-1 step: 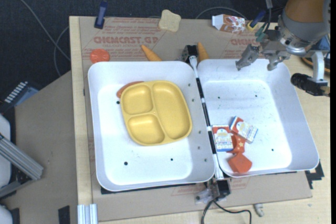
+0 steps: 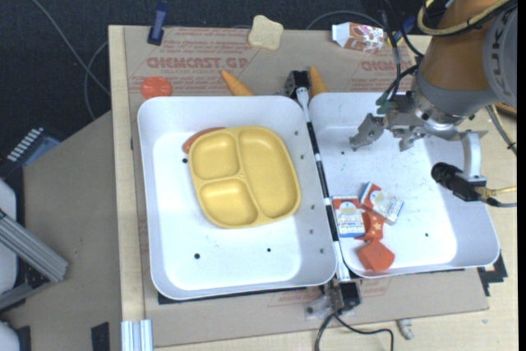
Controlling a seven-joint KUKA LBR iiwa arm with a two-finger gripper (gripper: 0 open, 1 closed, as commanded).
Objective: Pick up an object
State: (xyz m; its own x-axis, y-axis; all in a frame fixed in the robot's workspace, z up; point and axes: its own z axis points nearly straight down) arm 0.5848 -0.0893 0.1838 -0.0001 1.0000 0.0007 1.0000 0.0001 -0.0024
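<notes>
- Gripper (image 2: 385,134): over the right bin (image 2: 460,247) toward its 12 o'clock end; fingers spread apart, nothing between them.
- Candidate objects, right bin, 7 o'clock corner: small carton (image 2: 348,219), a second small packet (image 2: 385,205) touching it at its 2 o'clock, red block (image 2: 376,256) at the carton's 5 o'clock.
- Left bin (image 2: 164,242): yellow three-compartment plate (image 2: 244,175) at centre, red item (image 2: 194,140) partly hidden beneath its 10 o'clock edge.
- Bench beyond the bins: bread slice (image 2: 265,32), carrot (image 2: 235,83).
</notes>
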